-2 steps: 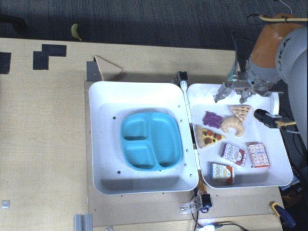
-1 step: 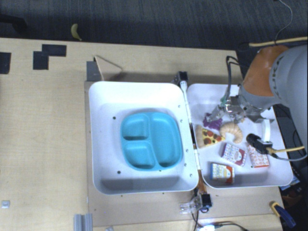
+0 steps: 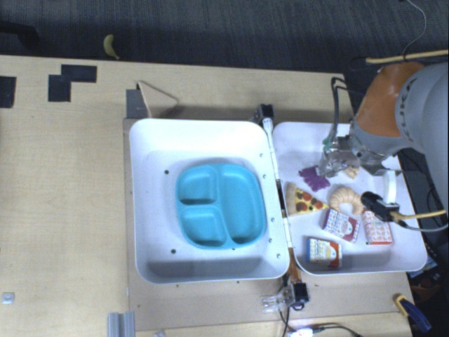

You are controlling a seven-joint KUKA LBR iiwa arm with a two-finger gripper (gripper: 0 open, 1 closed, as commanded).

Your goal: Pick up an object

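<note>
Two white bins are set side by side on the bench. In the left bin (image 3: 151, 188) a blue tray (image 3: 219, 203) with three sections is laid flat. The right bin (image 3: 298, 142) is where the small toys are kept, and the grey arm (image 3: 414, 111) is reached over it from the right.

The claw (image 3: 338, 161) is hung low over the upper part of the right bin. How wide it is opened cannot be told, because the tips are hidden in a blur of metal, and nothing can be seen held in it.

The toys are spread below the claw and a little to its left. The purple toy (image 3: 314, 177) is found nearest, just beside the claw on its lower left, and it may be touched by it; that cannot be made out. The croissant (image 3: 346, 198) is placed just under the claw, toward the front of the bin. The pizza slice (image 3: 303, 201) is laid near the bin's left wall, with its point turned up and to the left. Three little boxes (image 3: 342, 224) are lined up along the front, farther off.

A short drop toward the lower left is judged to be needed for the purple toy.
</note>
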